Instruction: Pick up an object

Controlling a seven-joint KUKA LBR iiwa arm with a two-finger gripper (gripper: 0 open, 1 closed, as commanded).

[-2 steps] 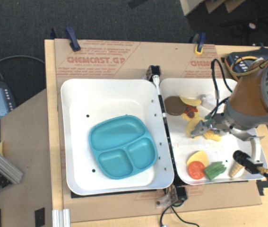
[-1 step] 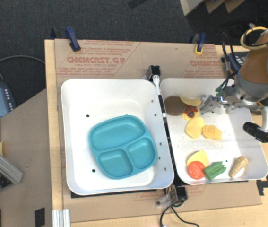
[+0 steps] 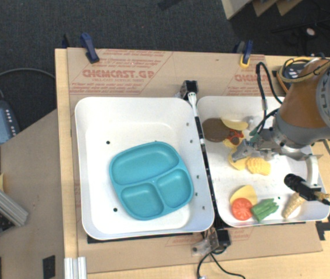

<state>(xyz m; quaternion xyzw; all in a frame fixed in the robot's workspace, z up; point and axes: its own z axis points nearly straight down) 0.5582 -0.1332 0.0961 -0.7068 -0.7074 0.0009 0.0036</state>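
My gripper (image 3: 245,151) hangs low over the middle of the right bin (image 3: 218,176), reaching in from the right. Just under its tip lies a small yellow piece (image 3: 237,164), with a ridged yellow corn cob (image 3: 259,167) beside it. Up-left of the gripper are a brown round piece (image 3: 213,129), a pale yellow slice (image 3: 234,122) and a small dark red piece (image 3: 234,137). Nothing can be seen held in the gripper.
Near the right bin's front edge lie a yellow wedge (image 3: 245,192), a red tomato (image 3: 241,209), a green pepper (image 3: 265,208) and a tan piece (image 3: 293,204). The left bin (image 3: 95,132) holds a blue divided plate (image 3: 150,180).
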